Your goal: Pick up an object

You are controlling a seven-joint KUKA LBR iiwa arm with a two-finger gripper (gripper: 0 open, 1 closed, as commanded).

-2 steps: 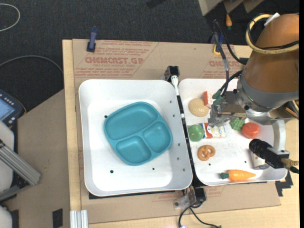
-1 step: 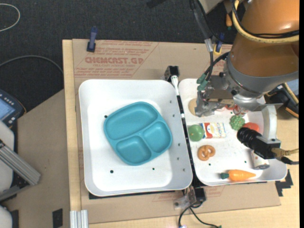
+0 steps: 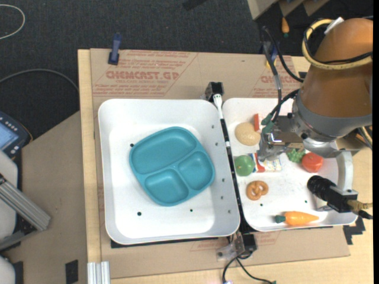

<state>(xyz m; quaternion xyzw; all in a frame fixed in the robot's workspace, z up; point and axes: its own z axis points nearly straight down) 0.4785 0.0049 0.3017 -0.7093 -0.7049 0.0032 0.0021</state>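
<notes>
Underneath everything, a brown board worktop printed with red lettering along its far edge. On it, side by side and touching along one long rim, a shallow white left bin and a shallow white right bin. Reaching in from the right, over the right bin, the grey arm with its broad orange band.

In the middle of the left bin, lying flat, a teal plastic plate with three compartments.

Low over the near-left part of the right bin, the metal end effector; open or closed, impossible to tell from this angle, and nothing plainly held.

Candidates for picking, all in the right bin:
- Just left of the end effector, a pale beige round bun.
- Below the bun, near the shared rim, a green ball.
- Right of the end effector, a red tomato-like piece, touching a small green leafy piece.
- Near the front rim, lying on its side, an orange carrot with a green top.
- Below the green ball, a brown pretzel.
- Behind the bun, a thin red strip.

At the far end of the shared rim, a black clamp. At the far left corner of the worktop, a small blue clip.
</notes>
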